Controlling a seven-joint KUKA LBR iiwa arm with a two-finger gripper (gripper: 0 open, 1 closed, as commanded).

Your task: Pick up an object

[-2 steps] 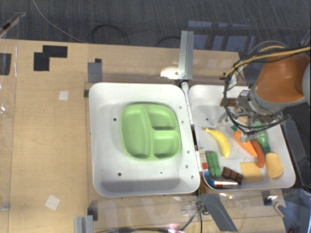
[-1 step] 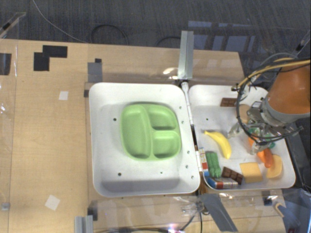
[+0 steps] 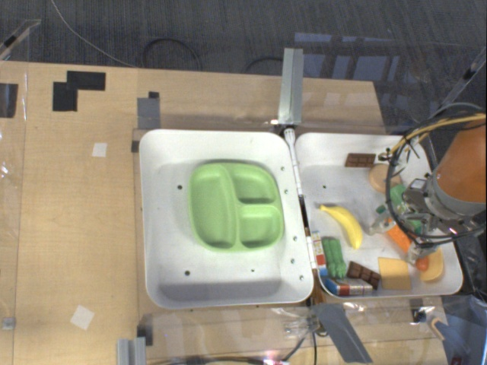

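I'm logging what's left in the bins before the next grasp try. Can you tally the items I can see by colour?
Green: 3, the divided plate in the left bin, a packet and an item by the arm
Yellow: 2, the banana and cheese wedge
Brown: 2, two bars
Orange: 1, the carrot
Tan: 1, round piece
Total: 9; others may be hidden.

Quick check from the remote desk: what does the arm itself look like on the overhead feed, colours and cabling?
The arm shows a broad orange band above a grey metal wrist. Black and yellow cables loop loosely around it. Small green parts sit near the wrist, where the gripper hardware looks dark and cluttered.
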